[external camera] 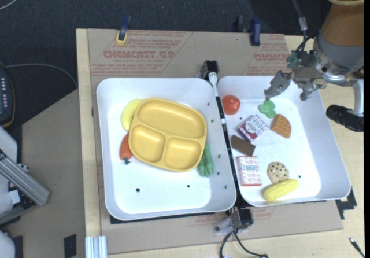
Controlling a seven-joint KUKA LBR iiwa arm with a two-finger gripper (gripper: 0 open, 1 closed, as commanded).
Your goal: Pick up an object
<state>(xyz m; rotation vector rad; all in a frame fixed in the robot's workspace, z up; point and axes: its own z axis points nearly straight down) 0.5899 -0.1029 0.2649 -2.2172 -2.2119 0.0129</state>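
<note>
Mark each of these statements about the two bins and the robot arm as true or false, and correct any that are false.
1. The yellow divided tray lies in the left bin. True.
2. The corn cob sits at the far edge of the right bin. False: it lies near the bin's near edge, just below the cookie.
3. The gripper is over the right bin, with its fingers spread and nothing between them. True.
4. The red tomato rests inside the yellow tray. False: it is in the right bin, near the divide between the bins.
5. A green item lies just below the gripper. True.
</note>
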